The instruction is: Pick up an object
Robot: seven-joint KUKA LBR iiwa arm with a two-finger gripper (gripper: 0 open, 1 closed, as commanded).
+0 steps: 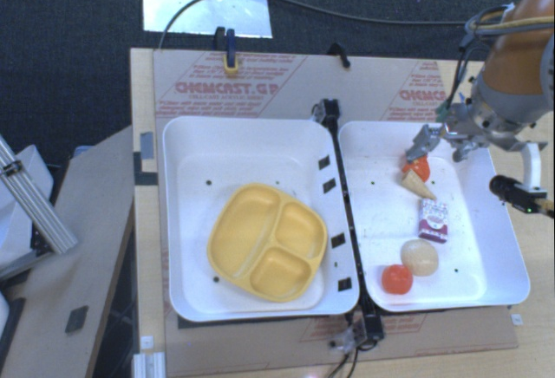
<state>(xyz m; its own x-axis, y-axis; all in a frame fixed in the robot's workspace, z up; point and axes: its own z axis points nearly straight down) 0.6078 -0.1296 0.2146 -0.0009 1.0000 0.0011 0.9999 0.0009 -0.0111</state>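
You have two shallow white plastic bins side by side: the left bin (186,194) carries a yellow three-compartment plastic tray (267,240), tilted askew. In the right bin (494,220) the objects run in a loose line: a small red-orange rounded piece (417,167) at the far end, a pale tan wedge (419,185) touching it, a red-and-white printed packet (434,220) just beyond, then a smooth cream ball (421,257) and a glossy red ball (397,279) touching each other near the front wall. The grey metal gripper (445,140) hangs just above the red-orange piece; you cannot tell from this slant whether it is parted or closed, nor whether it touches anything.
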